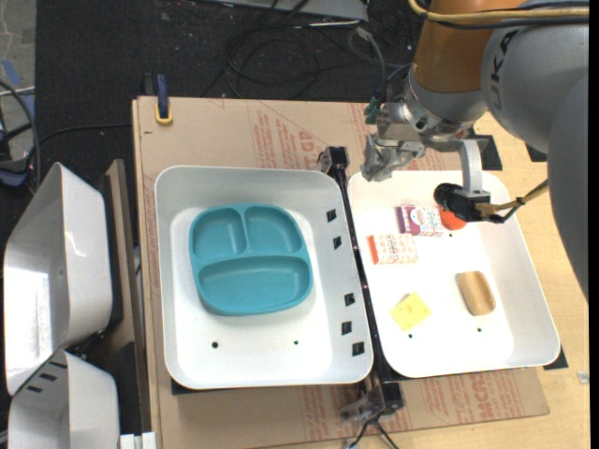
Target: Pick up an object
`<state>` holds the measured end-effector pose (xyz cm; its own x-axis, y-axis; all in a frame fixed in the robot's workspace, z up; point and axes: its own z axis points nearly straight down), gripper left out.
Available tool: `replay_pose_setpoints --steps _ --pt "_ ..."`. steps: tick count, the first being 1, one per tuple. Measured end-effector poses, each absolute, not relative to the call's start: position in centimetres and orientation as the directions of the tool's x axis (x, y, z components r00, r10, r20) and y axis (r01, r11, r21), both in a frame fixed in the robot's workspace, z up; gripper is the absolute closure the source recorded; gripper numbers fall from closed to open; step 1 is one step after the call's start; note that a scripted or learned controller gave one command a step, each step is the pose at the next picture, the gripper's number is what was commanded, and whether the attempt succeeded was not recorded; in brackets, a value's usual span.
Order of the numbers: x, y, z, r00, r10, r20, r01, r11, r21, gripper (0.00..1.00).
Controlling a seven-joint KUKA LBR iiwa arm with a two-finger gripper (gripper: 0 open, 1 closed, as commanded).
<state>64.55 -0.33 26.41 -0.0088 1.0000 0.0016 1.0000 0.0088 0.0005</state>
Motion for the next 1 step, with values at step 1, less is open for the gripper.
replay_pose_setpoints --steps 1 --pt "64.14 5.07 26.56 -0.008 1.0 0.0 1.0 0.008 0.0 1.0"
